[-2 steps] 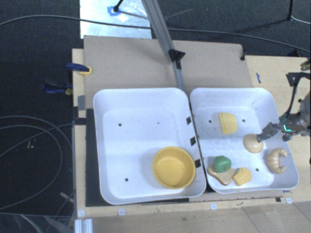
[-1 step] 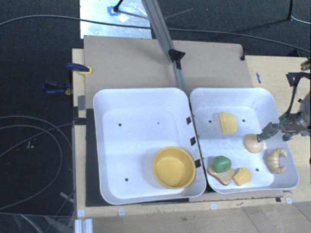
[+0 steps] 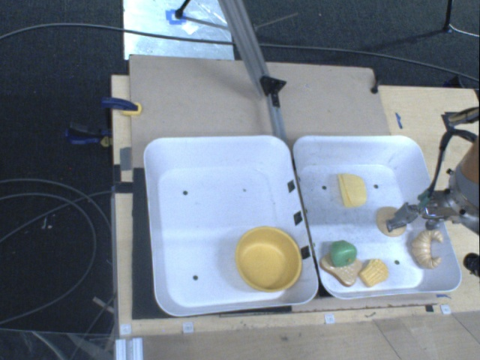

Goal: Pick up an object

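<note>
tool [image 3: 405,214] near table's right edge | just above tan round piece [image 3: 388,222], maybe touching | croissant [image 3: 427,248] beside | grip state: cannot tell

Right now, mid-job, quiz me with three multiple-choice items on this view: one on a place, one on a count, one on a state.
1. Where is the yellow bowl?
A. left bin, near corner
B. right bin, far corner
C. on the bench outside the bins

2. How many bowls are in the left bin?
A. three
B. one
C. two

3. How does the bowl sit?
A. upside down
B. on its side
C. upright, opening up

Answers: 1 A, it sits at the left bin's near corner, by the divide with the right bin. 2 B, a single bowl lies there. 3 C, its hollow inside faces the camera.
</note>
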Controlling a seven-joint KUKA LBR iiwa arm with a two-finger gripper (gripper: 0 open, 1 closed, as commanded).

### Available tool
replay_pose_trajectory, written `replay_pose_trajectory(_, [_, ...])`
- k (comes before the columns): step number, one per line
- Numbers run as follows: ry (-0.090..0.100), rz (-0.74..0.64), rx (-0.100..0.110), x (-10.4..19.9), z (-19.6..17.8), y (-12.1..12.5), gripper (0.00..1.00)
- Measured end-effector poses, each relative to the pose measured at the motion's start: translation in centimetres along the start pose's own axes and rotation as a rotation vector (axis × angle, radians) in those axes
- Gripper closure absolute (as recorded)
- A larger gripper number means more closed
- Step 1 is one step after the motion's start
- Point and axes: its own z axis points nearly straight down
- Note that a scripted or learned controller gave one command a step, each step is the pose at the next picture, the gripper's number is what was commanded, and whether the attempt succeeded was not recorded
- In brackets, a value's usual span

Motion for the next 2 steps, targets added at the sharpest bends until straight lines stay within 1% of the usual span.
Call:
replay_pose_trajectory(1, [0.003,-0.001,0.001,0.1,4.2,-0.1,0.00])
replay_pose_trajectory(2, [0.007,-0.003,-0.001,0.5,6.9,0.1,0.00])
